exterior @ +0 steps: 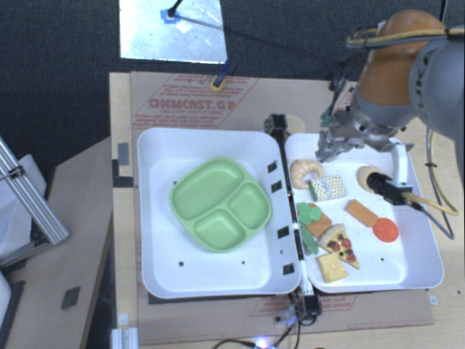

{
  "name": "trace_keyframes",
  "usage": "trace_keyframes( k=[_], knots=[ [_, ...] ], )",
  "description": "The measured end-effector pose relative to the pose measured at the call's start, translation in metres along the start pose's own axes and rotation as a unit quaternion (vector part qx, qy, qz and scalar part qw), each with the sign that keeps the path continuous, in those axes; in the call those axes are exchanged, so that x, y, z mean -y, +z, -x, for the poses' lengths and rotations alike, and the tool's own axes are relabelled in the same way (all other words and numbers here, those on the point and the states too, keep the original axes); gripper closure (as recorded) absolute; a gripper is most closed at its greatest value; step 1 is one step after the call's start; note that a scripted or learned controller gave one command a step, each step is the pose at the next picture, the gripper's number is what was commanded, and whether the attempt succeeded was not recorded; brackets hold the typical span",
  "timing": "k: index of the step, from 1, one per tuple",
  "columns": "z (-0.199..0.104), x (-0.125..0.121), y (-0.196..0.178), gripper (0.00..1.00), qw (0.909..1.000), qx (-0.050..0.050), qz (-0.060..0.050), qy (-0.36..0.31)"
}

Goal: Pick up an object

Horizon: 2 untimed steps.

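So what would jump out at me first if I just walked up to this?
Probably the big green divided plate sitting alone in the left bin. Next, the grey arm with its orange band, its gripper hanging over the far end of the right bin, above a scatter of toy food: a croissant, a pizza slice, an orange disc.

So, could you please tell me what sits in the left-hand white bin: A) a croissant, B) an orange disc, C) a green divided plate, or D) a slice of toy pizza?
C: the green divided plate lies alone in the left bin, while the pizza slice, orange disc and croissant all lie in the right bin.
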<state>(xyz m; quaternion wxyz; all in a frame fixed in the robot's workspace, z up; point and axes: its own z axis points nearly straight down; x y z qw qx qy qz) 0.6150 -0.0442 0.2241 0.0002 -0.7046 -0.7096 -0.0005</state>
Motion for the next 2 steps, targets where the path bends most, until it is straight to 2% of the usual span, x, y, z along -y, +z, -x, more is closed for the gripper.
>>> trace_keyframes(
  k=[1,2],
  knots=[
    [-0.009,-0.006,-0.008,1.00,1.0000,0.000,0.001,0.000],
    [-0.010,0.002,0.010,1.00,1.0000,0.001,0.000,0.003]
  ],
)
